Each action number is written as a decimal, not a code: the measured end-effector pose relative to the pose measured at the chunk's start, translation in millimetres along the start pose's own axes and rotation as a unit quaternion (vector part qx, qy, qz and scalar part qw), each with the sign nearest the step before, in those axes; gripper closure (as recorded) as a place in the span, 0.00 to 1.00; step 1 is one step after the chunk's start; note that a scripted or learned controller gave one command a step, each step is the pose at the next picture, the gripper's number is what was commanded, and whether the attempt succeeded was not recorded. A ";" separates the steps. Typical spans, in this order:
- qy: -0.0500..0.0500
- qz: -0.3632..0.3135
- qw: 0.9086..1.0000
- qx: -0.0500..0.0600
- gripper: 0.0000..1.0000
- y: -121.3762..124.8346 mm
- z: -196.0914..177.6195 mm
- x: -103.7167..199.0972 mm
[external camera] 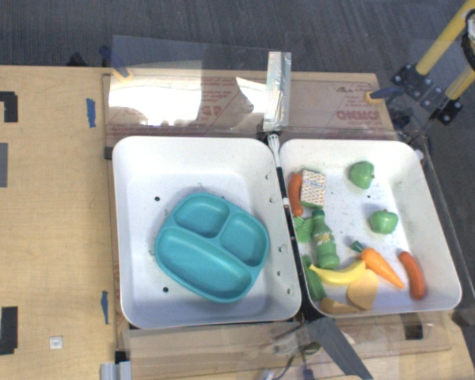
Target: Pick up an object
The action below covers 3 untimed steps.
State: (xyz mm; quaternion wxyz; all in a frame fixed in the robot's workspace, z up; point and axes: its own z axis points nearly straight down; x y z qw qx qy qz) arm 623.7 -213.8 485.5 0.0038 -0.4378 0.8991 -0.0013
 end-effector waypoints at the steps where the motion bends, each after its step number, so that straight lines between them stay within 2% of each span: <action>1: -0.001 -0.213 0.977 -0.001 1.00 -22.8 0.7 -9.0; 2: -0.002 -0.397 0.918 -0.002 1.00 -40.1 11.8 -21.4; 3: -0.002 -0.591 0.807 -0.001 1.00 -26.1 0.4 -20.6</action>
